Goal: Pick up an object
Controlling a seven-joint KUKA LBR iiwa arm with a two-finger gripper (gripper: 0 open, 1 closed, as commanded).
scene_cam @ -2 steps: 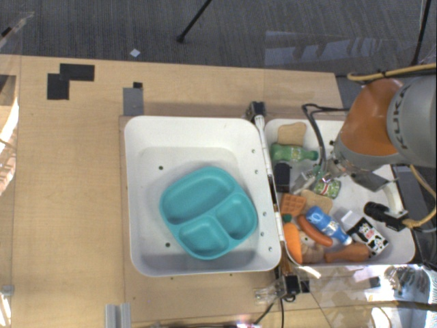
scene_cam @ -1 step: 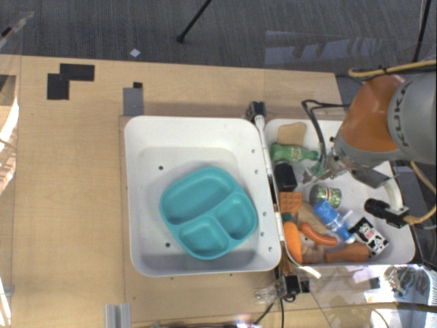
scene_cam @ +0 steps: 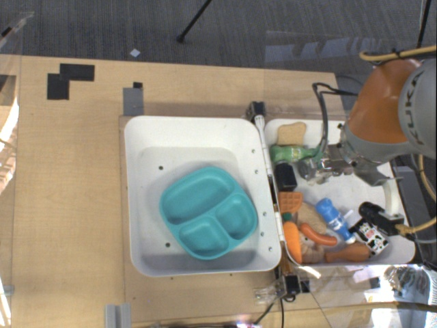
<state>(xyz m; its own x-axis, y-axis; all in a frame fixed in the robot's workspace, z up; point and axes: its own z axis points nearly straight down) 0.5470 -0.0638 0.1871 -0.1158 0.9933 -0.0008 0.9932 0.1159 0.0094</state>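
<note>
Two white bins side by side on a bench (scene_cam: 68, 203). Left bin (scene_cam: 147, 139): teal divided plate (scene_cam: 208, 212). Right bin (scene_cam: 403, 248): bread slice (scene_cam: 291, 133), green packet (scene_cam: 287, 153), black block (scene_cam: 285, 177), waffle (scene_cam: 290, 202), carrot (scene_cam: 292, 242), sausage (scene_cam: 318, 234), blue bottle (scene_cam: 334, 218). Gripper (scene_cam: 313, 168) low over the green packet.

Dark grey ribbed carpet (scene_cam: 102, 19) across the top, crossed by a thin black stand leg (scene_cam: 203, 9). Below it, a pale wooden bench top (scene_cam: 65, 203), evenly lit. Black L-shaped marker (scene_cam: 68, 79) stuck near the upper left corner, small grey bracket (scene_cam: 134, 101) just right of it. Glare along the far left edge.
</note>
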